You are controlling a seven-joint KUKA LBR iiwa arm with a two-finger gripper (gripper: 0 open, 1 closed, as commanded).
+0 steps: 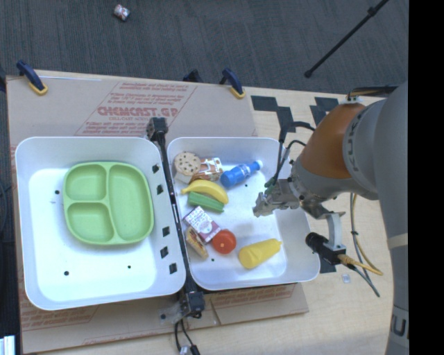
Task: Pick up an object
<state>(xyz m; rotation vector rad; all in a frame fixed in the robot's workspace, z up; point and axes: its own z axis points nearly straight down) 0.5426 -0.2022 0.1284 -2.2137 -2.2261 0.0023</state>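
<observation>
Two white bins sit side by side on the tabletop, over a sheet of cardboard with red print, held by blue-and-yellow clamps at the far edge.

Left bin: one green divided plate, three compartments, lying flat near the bin's middle.

Right bin: all the loose objects. A round cookie at the far left corner, a small printed packet just beside it, then a blue bottle lying on its side, cap toward the right. Below them a yellow banana resting against a green vegetable. Nearer the camera a small carton with red print, a sandwich-like piece at its left, and a red tomato touching the carton's right side. A yellow corn-like piece lies to the right of the tomato, close but apart.

Arm reaches in from the right, orange band above the wrist. The pincer sits over bare bin floor in the right half of the right bin, right of the banana and below the bottle, apart from both. Nothing visible between its fingers; cannot tell if it is released or clenched, too small and blurred.

A small object lies on the dark floor beyond the tabletop.
</observation>
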